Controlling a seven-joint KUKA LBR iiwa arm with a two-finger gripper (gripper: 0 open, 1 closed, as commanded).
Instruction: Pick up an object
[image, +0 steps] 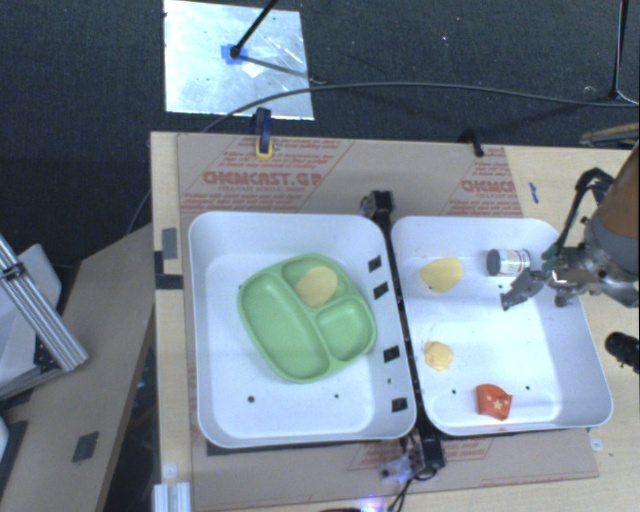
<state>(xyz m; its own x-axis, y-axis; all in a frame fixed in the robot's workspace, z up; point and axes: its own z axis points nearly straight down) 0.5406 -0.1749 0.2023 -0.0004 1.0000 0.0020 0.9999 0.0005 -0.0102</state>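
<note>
On the bench, the right bin (575, 400) keeps loose pieces for picking. The gripper (535, 285) hovers with fingers spread and empty, just beside the small jar (508, 262), probably its target.

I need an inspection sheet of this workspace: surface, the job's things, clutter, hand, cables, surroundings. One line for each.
Surface: two white bins, left bin and right bin, on a printed board.
Job's things: in the right bin, a pale yellow piece, a small yellow piece, a red piece, a small jar lying on its side.
Clutter: green divided plate in the left bin, a yellow piece in its upper compartment.
Hand: hand over the right bin, beside the jar, holding nothing.
Cables: black cable across the floor.
Surroundings: dark carpet, foil sheet.
</note>
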